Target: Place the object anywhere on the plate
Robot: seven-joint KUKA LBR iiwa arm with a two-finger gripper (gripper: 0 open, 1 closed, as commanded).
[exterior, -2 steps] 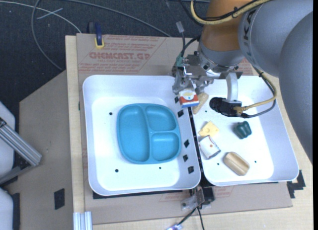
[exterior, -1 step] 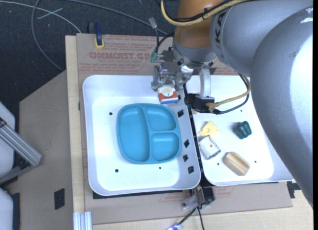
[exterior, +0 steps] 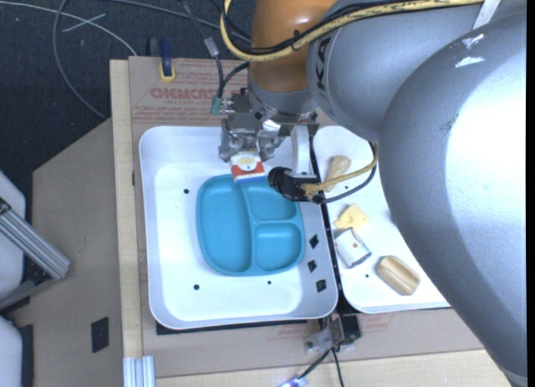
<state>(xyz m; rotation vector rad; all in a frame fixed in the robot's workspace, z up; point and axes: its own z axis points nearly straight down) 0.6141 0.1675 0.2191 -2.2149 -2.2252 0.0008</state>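
Hanging at the upper middle of the frame, the gripper sits just above the top rim of the blue plate, with a small red-and-white object caught between its fingertips. The object looks like a little carton or packet, its white face up and a red band along its lower edge, and it overlaps the plate's upper edge in this view; whether it touches the plate I cannot tell.

Judging by its look, it is light and fairly stiff, a boxy thing with flat sides that should pinch well across its narrow width. If it is thin card, a hard squeeze could dent it, and a glossy printed skin may slip a little.

The plate lies in the left white bin, divided into three compartments, all bare. To the right, in the other bin, rest a tan bread-like roll, a yellow wedge, a small white block and a pale peanut-shaped piece, well apart from the plate.

A release from here should land the object near the plate's top compartment.
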